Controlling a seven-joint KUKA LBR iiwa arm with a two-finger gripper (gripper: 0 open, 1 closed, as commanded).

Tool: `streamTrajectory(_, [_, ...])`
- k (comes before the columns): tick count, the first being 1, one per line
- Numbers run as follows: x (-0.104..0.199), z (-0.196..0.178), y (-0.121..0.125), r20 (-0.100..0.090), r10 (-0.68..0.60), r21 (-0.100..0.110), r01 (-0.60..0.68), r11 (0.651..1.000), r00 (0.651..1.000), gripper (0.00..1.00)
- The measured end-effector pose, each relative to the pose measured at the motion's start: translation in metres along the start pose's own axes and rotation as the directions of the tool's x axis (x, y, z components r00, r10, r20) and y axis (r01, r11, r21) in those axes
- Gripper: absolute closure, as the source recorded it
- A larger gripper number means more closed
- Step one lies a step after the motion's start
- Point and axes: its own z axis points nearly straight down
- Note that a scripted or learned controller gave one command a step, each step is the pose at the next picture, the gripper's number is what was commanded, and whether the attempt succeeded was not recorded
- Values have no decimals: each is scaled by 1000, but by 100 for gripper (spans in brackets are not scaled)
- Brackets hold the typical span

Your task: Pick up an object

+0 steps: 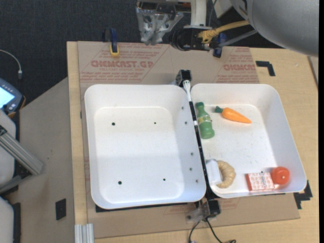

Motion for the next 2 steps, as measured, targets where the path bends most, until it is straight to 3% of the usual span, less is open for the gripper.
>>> streamTrajectory(1, [0, -4, 1, -2, -1, -7, 1, 1000, 1000, 0])
streamTrajectory(2, [1, -15, 1, -3, -2, -10, 2, 1000, 1000, 100])
